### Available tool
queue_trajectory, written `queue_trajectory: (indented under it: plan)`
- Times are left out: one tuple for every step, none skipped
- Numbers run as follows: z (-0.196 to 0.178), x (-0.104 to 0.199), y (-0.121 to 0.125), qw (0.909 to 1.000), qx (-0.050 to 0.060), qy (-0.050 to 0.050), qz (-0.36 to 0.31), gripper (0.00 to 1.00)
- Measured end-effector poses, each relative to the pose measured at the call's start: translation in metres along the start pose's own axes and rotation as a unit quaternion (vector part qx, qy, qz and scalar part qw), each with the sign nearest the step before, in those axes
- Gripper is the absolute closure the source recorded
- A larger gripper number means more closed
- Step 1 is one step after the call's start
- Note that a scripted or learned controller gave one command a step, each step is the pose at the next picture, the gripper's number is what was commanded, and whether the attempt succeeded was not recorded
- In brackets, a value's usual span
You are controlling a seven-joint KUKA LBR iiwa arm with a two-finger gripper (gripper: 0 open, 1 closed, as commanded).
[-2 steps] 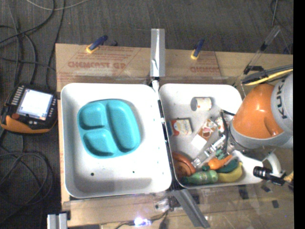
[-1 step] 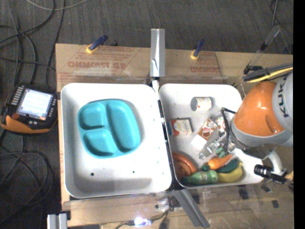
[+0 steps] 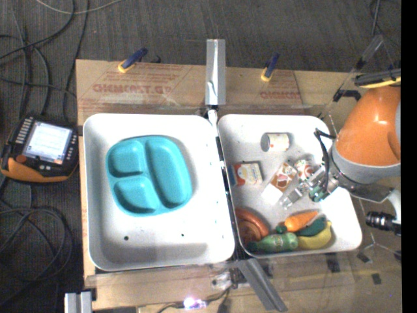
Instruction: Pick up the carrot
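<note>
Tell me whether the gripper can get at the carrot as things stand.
Probably yes. The gripper hangs in the right bin just above the carrot, whose top lies bare. The banana and a green vegetable press close alongside, so a clean grasp may be tight.

Bins [image 3: 156, 250] smooth white plastic; blue tray [image 3: 150, 173] glossy plastic; carrot [image 3: 301, 221] shiny plastic; tabletop [image 3: 163, 87] matt brown cardboard.

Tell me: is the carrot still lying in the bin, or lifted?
Lying in the right bin. The carrot rests among the other toy food near the front wall, with the pincer just above it, not around it.
</note>
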State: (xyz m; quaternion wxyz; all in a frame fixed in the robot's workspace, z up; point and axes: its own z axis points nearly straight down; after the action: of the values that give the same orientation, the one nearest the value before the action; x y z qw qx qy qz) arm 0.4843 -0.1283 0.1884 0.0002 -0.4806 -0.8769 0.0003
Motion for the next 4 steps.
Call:
queue_trajectory:
  plan:
    - [0.003, -0.016, -0.011, 0.9714, 0.000, 0.000, -0.238, 1.00]
    - [-0.007, -0.012, 0.037, 0.9721, -0.001, 0.000, -0.235, 1.00]
    - [-0.016, 0.025, 0.020, 0.9021, -0.001, 0.001, -0.431, 1.00]
    - [0.000, 0.048, 0.036, 0.8724, -0.001, 0.000, -0.489, 1.00]
